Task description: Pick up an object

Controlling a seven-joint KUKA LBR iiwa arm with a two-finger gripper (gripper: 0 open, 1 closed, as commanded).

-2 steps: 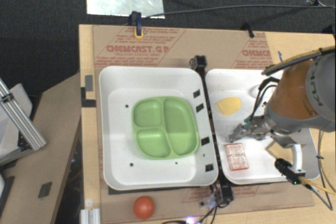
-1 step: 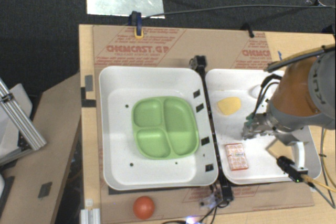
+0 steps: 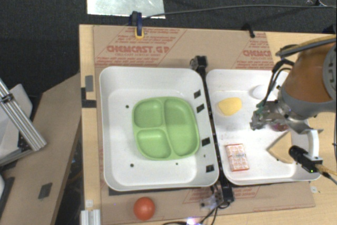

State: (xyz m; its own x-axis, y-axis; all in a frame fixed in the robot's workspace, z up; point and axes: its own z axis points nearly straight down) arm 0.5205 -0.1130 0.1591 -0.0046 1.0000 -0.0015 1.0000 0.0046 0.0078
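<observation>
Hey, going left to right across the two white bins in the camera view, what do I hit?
Green divided plate in the left bin → yellow object and small red-patterned packet in the right bin → the claw at the right.

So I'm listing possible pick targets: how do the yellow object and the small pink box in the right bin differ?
The yellow object is rounded and plain yellow; the pink box is flat, rectangular and patterned. The yellow object lies toward the far side of the right bin, the pink box near its front edge. The yellow object also sits nearer the gripper. Both rest on the bin floor, ungrasped.
</observation>
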